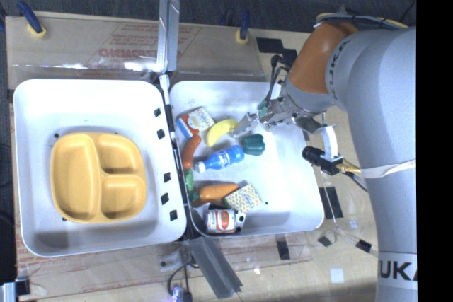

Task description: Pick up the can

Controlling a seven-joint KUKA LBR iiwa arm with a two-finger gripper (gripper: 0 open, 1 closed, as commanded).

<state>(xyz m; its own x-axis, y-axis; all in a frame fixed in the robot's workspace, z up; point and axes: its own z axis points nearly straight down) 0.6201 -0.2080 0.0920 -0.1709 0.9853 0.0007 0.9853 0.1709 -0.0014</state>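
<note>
- Two bins; our pincer hangs by the lemon — its grip we cannot tell.
- Approach step: next we must cross to the can at the near wall.

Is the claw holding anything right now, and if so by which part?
Nothing shows between its tips. The claw hangs above the right bin, beside the yellow lemon and teal piece; the can lies untouched near the front wall.

can in right bin, tray in left bin
</note>
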